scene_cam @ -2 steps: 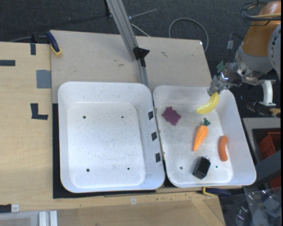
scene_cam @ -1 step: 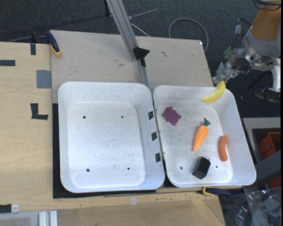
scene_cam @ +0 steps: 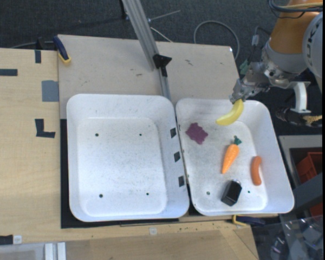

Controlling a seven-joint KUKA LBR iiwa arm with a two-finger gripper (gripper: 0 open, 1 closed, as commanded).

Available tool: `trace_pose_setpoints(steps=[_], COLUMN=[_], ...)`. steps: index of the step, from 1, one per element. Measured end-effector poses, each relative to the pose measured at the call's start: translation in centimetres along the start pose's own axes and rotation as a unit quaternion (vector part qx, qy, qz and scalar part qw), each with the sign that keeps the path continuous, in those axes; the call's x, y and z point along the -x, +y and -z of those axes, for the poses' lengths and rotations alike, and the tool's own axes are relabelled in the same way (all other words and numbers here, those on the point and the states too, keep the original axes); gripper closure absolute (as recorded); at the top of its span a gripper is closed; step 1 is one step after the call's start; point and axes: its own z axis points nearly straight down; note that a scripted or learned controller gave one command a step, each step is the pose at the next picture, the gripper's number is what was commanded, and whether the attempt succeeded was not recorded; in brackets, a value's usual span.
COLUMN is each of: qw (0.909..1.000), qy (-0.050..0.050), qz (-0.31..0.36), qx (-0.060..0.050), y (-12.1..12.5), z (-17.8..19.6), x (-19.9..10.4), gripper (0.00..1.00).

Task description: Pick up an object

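1. Two shallow white plastic bins sit side by side on a pale wooden bench, their raised rims touching along the middle. The left bin (scene_cam: 119,156) has a bare speckled floor with plenty of free room. The right bin (scene_cam: 276,172) carries every loose item, spread out with gaps between them.
2. A slanted grey metal pole (scene_cam: 143,31) crosses the back of the bench and ends just behind the seam where the two bins meet.
3. The grey robot arm with an orange band (scene_cam: 295,26) reaches in from the right side and angles down toward the far right corner of the right bin.
4. Its two-finger gripper (scene_cam: 239,97) hangs at that bin's back rim, closed on the upper end of a yellow curved toy banana (scene_cam: 231,115), which dangles below the fingers, over the back part of the bin.
5. A purple, roughly square soft piece (scene_cam: 196,132) lies near the bin's left wall, apart from the banana.
6. An orange toy carrot with a green top (scene_cam: 231,155) lies near the middle, tilted.
7. A small orange-red sausage shape (scene_cam: 256,170) lies near the right wall, beside the carrot but not touching it.
8. A small black block (scene_cam: 231,193) rests near the front rim.
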Motion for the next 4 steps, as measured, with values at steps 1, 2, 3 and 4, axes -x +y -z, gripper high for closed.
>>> trace_pose_setpoints(steps=[1,2,3,4], qw=[1.0000,1.0000,1.0000,1.0000], qy=[0.000,0.000,0.000,0.001], qz=[0.001,0.001,0.001,0.002], qx=[-0.001,-0.001,-0.001,-0.001], y=[-1.7,-2.4,-2.8,-4.6], z=[-0.7,-1.7,-2.5,-2.4], x=[-5.8,-10.4,-15.1,-21.1], gripper=[1.00,1.00,1.00,1.00])
